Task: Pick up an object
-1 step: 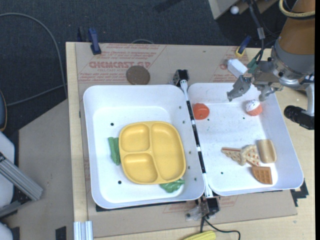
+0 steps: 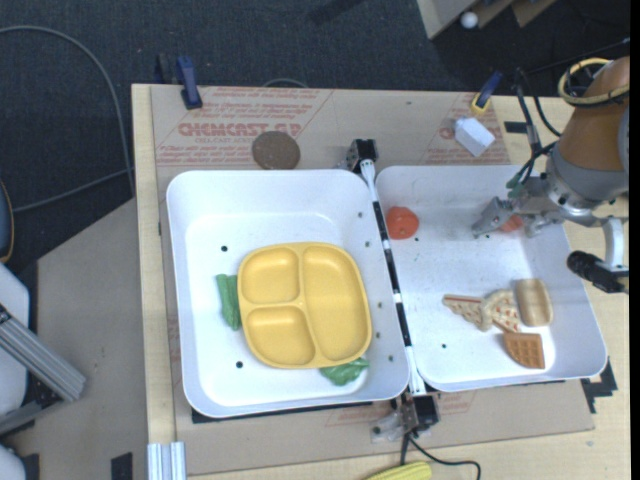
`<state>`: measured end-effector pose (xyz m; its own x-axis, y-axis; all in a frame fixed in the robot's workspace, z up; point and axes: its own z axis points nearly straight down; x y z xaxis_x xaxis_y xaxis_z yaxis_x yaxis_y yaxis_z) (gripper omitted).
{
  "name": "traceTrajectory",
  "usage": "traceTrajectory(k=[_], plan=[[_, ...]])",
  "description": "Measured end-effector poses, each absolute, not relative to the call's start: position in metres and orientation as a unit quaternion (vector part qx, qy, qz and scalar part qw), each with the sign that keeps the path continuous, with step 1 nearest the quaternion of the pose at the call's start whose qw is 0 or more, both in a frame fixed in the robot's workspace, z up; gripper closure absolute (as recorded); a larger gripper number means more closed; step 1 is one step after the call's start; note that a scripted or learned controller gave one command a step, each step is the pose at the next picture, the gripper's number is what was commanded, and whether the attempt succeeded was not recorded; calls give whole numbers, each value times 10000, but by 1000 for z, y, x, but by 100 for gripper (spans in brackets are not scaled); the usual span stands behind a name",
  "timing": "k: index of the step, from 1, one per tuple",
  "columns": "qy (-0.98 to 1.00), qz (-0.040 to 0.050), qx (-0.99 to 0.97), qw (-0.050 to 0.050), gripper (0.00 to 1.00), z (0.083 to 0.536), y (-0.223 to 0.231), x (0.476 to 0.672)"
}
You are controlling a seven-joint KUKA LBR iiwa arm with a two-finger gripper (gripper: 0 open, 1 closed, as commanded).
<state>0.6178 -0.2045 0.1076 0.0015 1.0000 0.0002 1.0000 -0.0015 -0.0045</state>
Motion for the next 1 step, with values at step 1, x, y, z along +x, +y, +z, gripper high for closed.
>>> traceTrajectory(k=[1], plan=[[-7087, -30, -7055, 34, 0, 85, -217, 654]])
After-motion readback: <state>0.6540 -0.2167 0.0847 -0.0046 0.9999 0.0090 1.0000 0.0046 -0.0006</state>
